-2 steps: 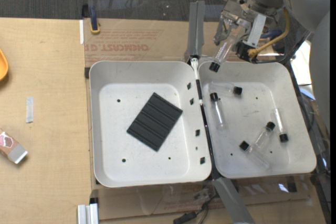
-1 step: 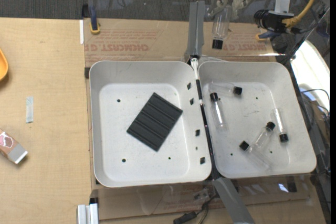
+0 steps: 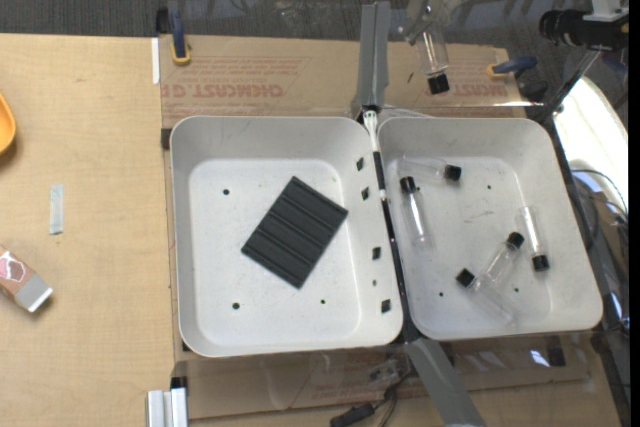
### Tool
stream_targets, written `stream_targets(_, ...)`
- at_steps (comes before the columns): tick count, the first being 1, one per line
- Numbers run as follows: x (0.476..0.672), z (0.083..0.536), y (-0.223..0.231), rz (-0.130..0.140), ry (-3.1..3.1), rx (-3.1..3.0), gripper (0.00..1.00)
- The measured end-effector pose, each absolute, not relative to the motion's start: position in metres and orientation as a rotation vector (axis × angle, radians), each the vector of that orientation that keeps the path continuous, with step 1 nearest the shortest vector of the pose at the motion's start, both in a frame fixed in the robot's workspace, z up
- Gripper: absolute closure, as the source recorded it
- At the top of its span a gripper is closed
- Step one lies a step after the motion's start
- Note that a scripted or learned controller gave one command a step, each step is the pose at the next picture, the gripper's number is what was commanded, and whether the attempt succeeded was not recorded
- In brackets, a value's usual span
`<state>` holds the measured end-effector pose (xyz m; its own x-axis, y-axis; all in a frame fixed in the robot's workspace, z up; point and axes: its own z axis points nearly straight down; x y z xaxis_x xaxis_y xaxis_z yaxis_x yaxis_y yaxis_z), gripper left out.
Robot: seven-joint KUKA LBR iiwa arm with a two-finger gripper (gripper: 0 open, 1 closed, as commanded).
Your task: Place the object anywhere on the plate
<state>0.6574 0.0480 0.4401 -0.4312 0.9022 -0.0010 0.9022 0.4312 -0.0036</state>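
Two white bins (image 3: 190, 215): dark plate (image 3: 294, 231) left, capped vials (image 3: 413, 209) right.

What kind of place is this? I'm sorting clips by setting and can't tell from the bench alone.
Probably a robotics lab test cell: a gripper holding a clear vial above two white bins, more vials in the right one, a ridged black plate in the left.
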Motion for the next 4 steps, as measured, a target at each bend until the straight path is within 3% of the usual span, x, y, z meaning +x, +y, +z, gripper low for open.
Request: stream_targets(4,0.662,0.47,0.049,0.023,-2.661,-1.67,1.0)
